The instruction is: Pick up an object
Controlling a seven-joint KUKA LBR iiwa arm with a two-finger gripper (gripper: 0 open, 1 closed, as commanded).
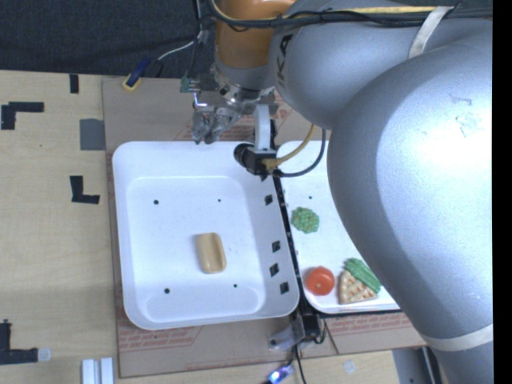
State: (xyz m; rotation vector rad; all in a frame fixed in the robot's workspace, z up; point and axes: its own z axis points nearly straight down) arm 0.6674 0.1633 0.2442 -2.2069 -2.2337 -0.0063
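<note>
A robot gripper (pixel 210 126) hovers empty, fingers slightly parted, over the left bin's (pixel 128 166) far rim, needing to descend toward the bread roll (pixel 211 253) lying mid-bin.

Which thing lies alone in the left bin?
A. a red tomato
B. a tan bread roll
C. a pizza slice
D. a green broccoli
B: the roll is the one thing on the floor of the left bin, while the tomato, broccoli and pizza slice lie in the right bin.
</note>
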